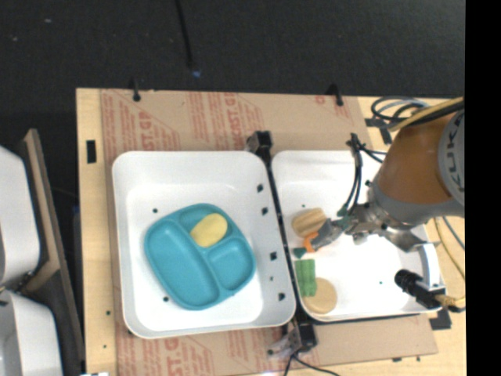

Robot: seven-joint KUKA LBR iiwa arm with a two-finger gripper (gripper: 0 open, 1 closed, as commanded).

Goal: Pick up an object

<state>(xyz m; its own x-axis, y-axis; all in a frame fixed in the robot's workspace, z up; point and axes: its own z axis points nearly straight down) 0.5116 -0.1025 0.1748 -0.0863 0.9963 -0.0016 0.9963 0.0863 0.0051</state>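
Three items crowd the right bin's [368, 308] left edge; my gripper [322, 236], whose state I can't tell, may nudge the tan piece [308, 220] aside.

Two white bins [125, 210] side by side on a cardboard-covered bench [168, 120], black cable [184, 30] above.

the left bin [129, 210] holds a blue divided plate [200, 255], and a yellow oval piece [209, 229] lies in the plate's upper compartment. in the right bin [329, 167], the gripper [322, 237] sits low near the divider side, just beside a tan bun-like piece [308, 220] and an orange piece [311, 244]. below the gripper lie a green block [304, 276] and a tan round disc [320, 296], touching each other.
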